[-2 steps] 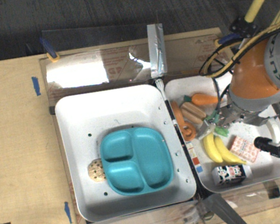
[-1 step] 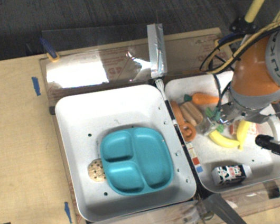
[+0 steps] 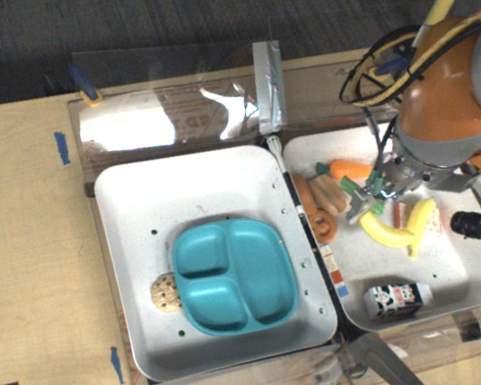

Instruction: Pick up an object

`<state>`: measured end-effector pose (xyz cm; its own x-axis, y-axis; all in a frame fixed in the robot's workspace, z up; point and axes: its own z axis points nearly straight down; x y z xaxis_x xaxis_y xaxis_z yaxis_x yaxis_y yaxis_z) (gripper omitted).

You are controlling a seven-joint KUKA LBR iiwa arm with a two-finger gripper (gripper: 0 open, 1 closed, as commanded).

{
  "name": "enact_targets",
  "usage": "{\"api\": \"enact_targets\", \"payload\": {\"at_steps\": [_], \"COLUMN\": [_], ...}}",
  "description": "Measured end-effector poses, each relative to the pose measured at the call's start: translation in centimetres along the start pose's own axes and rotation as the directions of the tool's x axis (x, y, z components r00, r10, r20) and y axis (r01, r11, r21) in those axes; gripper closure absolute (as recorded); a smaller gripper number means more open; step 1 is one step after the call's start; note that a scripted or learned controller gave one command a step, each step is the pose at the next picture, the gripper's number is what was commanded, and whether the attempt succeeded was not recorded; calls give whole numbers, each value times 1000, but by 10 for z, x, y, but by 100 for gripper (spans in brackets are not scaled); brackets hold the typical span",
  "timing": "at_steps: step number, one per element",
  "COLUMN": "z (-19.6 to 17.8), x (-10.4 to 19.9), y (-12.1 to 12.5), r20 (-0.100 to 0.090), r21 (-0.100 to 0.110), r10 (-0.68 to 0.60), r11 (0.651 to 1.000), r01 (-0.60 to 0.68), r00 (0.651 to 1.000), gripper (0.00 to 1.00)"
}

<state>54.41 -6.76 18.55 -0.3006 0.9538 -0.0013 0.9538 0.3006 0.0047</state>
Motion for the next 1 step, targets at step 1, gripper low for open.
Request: {"api": "enact_targets", "payload": {"at_steps": [1], "z": [2], "x": [10], "y": [-28], "r20": [-3], "r21": [6], "r10": [-49], "r11": [999], "r01": [49], "r00": [999], "gripper": [100]}}
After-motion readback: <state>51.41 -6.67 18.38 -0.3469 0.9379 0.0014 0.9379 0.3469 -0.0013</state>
